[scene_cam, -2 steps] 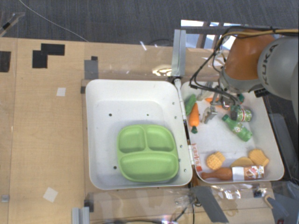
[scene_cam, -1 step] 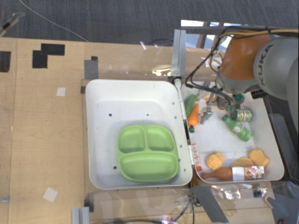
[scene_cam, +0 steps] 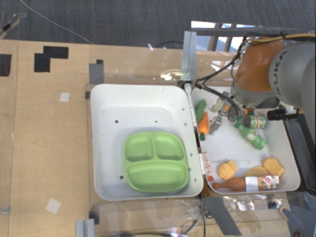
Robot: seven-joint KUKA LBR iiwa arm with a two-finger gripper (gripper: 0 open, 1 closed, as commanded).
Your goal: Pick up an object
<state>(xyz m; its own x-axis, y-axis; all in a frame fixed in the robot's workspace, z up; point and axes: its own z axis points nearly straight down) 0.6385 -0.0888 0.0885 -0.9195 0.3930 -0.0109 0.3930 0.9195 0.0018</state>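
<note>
Right bin (scene_cam: 291, 179) crowded; pincer (scene_cam: 223, 116) near carrot (scene_cam: 203, 124), left wall.

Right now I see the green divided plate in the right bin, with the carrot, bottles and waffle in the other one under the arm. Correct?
Not quite. The camera view shows the green plate in the left bin, not the right. The rest holds: the carrot, bottles and waffle lie in the other bin, where the arm reaches in.
</note>
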